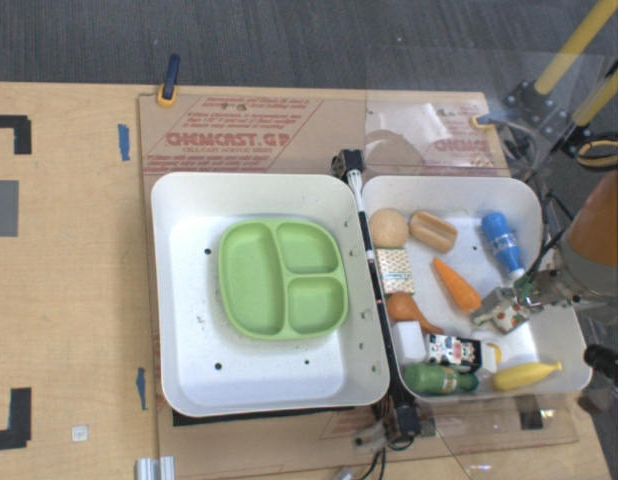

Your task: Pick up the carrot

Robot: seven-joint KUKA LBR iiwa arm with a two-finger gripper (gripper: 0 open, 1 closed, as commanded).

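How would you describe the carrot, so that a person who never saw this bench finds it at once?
Look in the right white bin, not the one with the green divided plate. Near its middle lies the carrot, a plain orange cone slanting down to the right, between the blue bottle and the hand. It alone there is long, pointed and bright orange.

Two shallow white plastic bins point(179, 268) sit on a tan cardboard sheet printed with red lettering point(239, 133). A pale lime-green three-compartment plate point(284, 278) lies in the left bin. The right bin holds a bright orange tapered carrot point(457, 284), a blue bottle with a white cap point(501, 242), a yellow banana point(526, 374), a dark green bottle point(439, 379), a beige round bun point(388, 228) and a tan-brown bread roll point(433, 231).
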